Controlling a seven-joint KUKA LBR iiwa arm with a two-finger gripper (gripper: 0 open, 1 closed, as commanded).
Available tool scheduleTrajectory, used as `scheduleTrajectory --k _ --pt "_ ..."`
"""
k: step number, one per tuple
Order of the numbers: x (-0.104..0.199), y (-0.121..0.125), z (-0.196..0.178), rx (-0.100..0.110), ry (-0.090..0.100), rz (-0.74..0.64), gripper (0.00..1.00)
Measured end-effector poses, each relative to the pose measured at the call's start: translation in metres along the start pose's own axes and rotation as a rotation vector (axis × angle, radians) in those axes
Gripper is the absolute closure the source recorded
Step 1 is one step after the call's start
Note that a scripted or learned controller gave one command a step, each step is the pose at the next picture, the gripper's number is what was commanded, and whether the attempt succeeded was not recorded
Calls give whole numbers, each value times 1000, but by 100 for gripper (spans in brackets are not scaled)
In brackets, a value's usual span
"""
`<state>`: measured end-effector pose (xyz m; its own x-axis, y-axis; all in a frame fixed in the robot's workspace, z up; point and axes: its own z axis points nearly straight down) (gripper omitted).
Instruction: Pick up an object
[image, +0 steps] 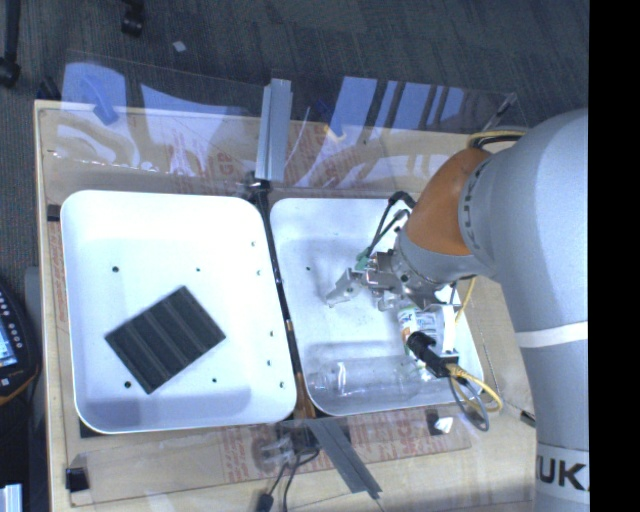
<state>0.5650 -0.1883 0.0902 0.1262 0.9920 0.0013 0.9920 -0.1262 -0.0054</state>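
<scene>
While the two-finger gripper (345, 288) hangs over the right-hand shallow white bin (300, 250), jaws apart and holding nothing, a clear plastic bottle (365, 378) is seen lying along that bin's near edge; it is judged light, slippery and crushable, best taken across its middle.

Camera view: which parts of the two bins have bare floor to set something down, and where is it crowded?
Left bin: bare floor along its far side and near edge, around the dark ribbed pad. Right bin: a bare strip at its far left corner. Its near end holds the clear bottle, and the gripper crowds the middle.
</scene>
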Motion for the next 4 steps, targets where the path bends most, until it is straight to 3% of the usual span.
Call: scheduleTrajectory --k 1,2,3,4 --pt "-5 -18 -163 -5 -1 35 0" --pt "-13 -7 -136 -1 0 -283 0" --pt "-12 -7 -145 0 0 -288 100" --pt "-12 -7 -145 0 0 -288 0"
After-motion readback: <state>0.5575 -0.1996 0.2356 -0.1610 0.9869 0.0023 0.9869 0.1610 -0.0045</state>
